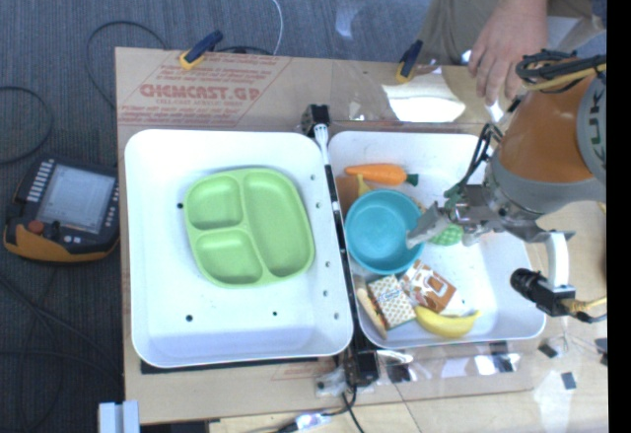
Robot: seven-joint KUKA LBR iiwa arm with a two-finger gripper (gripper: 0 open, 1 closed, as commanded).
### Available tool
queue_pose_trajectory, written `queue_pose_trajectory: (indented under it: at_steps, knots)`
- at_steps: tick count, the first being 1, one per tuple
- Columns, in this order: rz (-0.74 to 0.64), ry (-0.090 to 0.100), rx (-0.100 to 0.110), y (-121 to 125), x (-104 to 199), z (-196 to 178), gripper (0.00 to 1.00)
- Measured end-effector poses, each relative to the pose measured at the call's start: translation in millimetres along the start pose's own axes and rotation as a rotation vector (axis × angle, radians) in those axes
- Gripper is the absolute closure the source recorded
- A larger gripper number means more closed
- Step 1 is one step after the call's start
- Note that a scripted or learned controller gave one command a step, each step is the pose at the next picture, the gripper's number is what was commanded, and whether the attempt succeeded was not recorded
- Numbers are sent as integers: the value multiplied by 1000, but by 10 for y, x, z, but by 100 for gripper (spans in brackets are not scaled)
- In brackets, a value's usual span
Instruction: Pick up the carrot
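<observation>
Since the carrot (pixel 376 174) at the frame's upper centre looks light, stiff and smooth, I'd pinch mid-body; my gripper (pixel 431 224) state, I cannot tell

I see the carrot (pixel 376 173), orange w/ green stem end pointing right, lying flat near right bin's back wall.

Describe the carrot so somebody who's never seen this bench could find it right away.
Look in the right-hand white bin, at its far end. Just beyond the blue bowl lies the carrot, stretched out sideways. It is the only long, plain orange thing there, with a small dark green tip on its right end; the banana is yellow and lies at the near end.
</observation>
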State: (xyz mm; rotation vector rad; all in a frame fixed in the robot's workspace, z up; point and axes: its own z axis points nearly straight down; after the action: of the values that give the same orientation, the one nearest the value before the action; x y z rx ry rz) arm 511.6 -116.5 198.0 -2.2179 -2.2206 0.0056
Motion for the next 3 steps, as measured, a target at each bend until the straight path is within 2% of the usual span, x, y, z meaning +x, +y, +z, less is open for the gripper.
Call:
queue_pose_trajectory:
  at_steps: [1,2,3]
  knots:
    - [-13,-1,6,427,244,717,0]
    - [-78,-3,-4,1368,-108,677,0]
    - [8,-6,-3,715,-813,438,0]
